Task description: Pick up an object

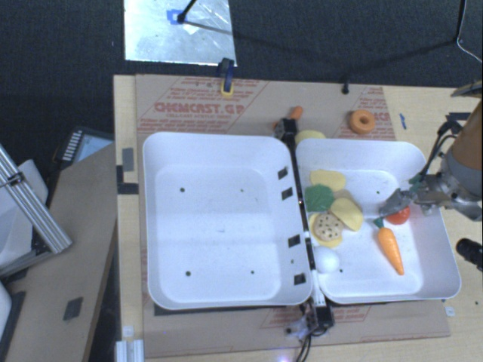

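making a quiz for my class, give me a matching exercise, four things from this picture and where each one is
Things:
1. carrot
2. doughnut
3. egg
4. cookie

Places:
A. on the bench beyond the bins
B. right bin, near corner by the divider
C. right bin, just below the pincer
D. right bin, between the green piece and the egg

Pairs: 1-C, 2-A, 3-B, 4-D

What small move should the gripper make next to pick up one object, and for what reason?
Probably a short descent onto the red piece. The gripper sits right at it in the right bin, and nothing shows between its fingers. The carrot lies just below and the yellow piece to the left, both apart, so going straight down looks safest.
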{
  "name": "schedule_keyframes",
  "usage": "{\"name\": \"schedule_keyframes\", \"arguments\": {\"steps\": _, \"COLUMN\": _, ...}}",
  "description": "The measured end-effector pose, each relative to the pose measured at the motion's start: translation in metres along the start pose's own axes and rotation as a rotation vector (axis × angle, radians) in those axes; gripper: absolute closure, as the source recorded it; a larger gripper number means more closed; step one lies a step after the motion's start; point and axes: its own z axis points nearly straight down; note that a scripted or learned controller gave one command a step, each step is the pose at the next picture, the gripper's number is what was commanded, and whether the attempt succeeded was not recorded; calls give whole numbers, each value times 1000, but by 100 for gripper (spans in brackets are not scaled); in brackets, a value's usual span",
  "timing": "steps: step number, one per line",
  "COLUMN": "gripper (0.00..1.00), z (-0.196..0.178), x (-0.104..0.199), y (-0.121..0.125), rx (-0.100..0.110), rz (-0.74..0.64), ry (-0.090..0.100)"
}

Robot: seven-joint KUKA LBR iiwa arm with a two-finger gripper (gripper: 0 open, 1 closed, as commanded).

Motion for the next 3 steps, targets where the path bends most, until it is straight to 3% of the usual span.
{"name": "schedule_keyframes", "arguments": {"steps": 1, "gripper": 0, "z": 106, "x": -5, "y": -41, "rx": 5, "rz": 5, "ry": 3}}
{"name": "schedule_keyframes", "arguments": {"steps": 2, "gripper": 100, "z": 91, "x": -5, "y": -38, "rx": -3, "rz": 1, "ry": -1}}
{"name": "schedule_keyframes", "arguments": {"steps": 3, "gripper": 100, "z": -11, "x": 65, "y": -36, "rx": -10, "rz": -9, "ry": 1}}
